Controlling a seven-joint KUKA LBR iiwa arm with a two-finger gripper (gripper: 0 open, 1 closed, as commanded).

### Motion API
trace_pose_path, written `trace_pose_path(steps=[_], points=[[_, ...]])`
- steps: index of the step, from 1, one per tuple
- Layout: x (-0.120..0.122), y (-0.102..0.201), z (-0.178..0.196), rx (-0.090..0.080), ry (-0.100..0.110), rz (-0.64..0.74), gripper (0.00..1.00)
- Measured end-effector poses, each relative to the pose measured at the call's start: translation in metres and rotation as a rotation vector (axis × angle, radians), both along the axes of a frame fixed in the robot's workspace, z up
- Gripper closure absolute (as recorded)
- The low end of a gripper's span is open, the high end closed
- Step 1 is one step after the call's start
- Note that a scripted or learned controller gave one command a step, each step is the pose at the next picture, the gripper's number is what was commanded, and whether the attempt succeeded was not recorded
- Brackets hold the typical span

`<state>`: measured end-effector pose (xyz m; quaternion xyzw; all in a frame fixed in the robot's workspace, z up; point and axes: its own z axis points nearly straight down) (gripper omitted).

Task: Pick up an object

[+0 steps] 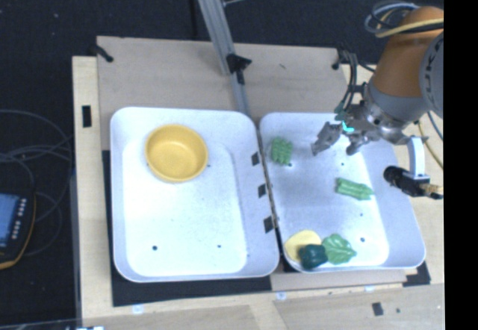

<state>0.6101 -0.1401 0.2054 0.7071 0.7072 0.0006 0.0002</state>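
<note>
I'm hanging my pincer [340,141] over the right bin [373,246], fingers wide apart w/ nothing in them. A green bumpy toy [281,151] is lying just left.

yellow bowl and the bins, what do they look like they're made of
Yellow bowl: probably plastic, a smooth, evenly coloured surface with a soft sheen and a thick rounded rim. Left bin and right bin: likely moulded plastic too, matte white with rounded corners and faint speckling; the view cannot settle it.

Small green objects [281,151] [353,189] [338,248] scattered in right bin, one yellow piece [299,240] at its near edge.
</note>
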Motion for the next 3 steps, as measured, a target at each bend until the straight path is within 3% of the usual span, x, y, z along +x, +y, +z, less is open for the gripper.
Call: trace_pose_path(steps=[1,3], points=[[0.000,0.000,0.000,0.000,0.000,0.000,0.00],[0.001,0.007,-0.101,-0.001,0.005,-0.001,0.00]])
